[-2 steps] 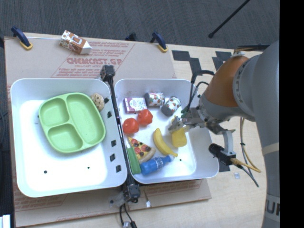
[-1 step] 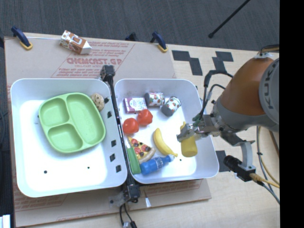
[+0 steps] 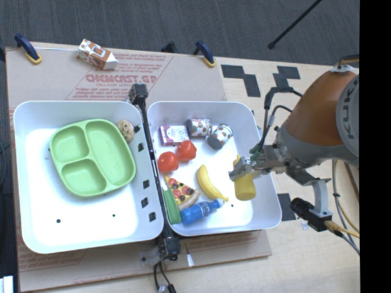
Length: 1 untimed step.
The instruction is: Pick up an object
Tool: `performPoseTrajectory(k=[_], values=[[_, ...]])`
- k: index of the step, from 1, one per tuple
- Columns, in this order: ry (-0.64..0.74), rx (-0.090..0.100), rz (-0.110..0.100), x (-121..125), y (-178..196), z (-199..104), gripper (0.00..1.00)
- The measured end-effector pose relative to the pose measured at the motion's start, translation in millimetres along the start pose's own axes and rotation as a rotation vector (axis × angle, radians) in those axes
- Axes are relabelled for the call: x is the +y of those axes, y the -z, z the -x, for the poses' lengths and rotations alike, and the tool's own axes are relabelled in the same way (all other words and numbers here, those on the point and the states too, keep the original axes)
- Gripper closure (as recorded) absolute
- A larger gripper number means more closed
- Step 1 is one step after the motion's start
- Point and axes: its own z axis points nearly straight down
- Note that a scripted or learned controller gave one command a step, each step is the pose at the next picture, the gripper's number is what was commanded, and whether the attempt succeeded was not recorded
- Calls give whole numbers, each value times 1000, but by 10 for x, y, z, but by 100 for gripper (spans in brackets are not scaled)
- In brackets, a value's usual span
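My gripper (image 3: 240, 172) hovers over the right side of the right bin (image 3: 266, 195), with the arm coming in from the right. A yellow cylinder-shaped object (image 3: 245, 188) sits between its fingers, showing above and below the dark finger that crosses it. Left of it in the same bin lie a banana (image 3: 211, 184), two red tomatoes (image 3: 168, 162) (image 3: 186, 150), a pizza slice (image 3: 181, 192) and a blue bottle (image 3: 200, 211).
At the back of the right bin are a pink packet (image 3: 173, 134), a small can (image 3: 198, 127) and a grey-white object (image 3: 219, 136). The left bin (image 3: 36, 224) holds a green divided plate (image 3: 91, 157) and a cookie (image 3: 126, 129). A small carton (image 3: 96, 54) lies on the cardboard behind.
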Motion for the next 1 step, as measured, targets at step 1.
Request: performPoseTrajectory(k=[1], values=[[5, 0, 1, 10, 104, -1, 100]])
